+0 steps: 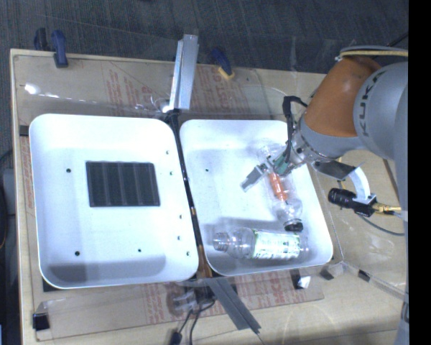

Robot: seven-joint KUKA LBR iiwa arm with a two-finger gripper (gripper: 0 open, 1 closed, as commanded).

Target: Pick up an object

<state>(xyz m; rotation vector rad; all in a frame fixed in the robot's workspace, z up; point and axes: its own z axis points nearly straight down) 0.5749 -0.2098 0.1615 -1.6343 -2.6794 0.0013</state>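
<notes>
In the right bin (201,192), a small clear bottle (280,192) with an orange label and a black cap lies lengthwise near the right wall. My gripper (261,172) is low over that bottle's upper end, touching or nearly touching it. A larger clear bottle (262,244) with a green and white label lies on its side along the bin's front wall. The arm comes in from the right, its orange band above the bin's right rim.
The left bin (57,228) holds a dark ribbed rectangular panel (122,184) lying flat near its middle. A metal bar (183,74) stands behind the gap between the two bins. Blue clamps (57,45) sit on the bench's back edge.
</notes>
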